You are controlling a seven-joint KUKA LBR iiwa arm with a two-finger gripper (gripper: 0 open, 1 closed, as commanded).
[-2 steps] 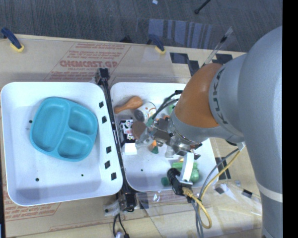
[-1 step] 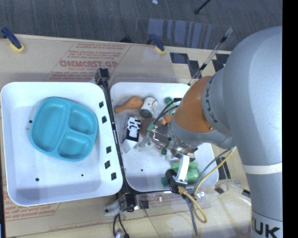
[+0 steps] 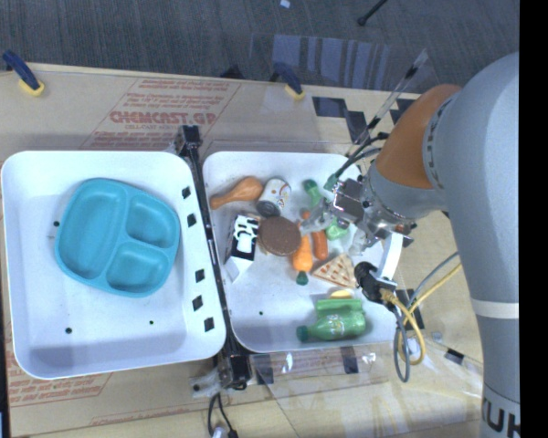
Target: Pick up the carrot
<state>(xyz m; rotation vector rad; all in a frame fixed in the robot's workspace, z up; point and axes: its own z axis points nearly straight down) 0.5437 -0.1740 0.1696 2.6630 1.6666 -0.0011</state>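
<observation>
The carrot (image 3: 303, 256) is a short orange piece with a green stub at its near end. It lies in the middle of the right bin (image 3: 265, 313), between a brown round disc (image 3: 279, 236) and a pizza slice (image 3: 336, 270). A second small orange piece (image 3: 321, 245) lies just to its right. My gripper (image 3: 329, 217) reaches in from the right and hangs low over the bin, just up and to the right of the carrot and close to the small orange piece. Nothing can be made out in its grasp.
The right bin also holds a chicken drumstick (image 3: 237, 191), a can (image 3: 272, 196), a black-and-white box (image 3: 245, 237), a small green item (image 3: 310, 188) and a green bottle (image 3: 333, 320). A blue divided plate (image 3: 119, 235) lies in the left bin (image 3: 36, 336). Loose cables (image 3: 406, 322) hang by the right bin's edge.
</observation>
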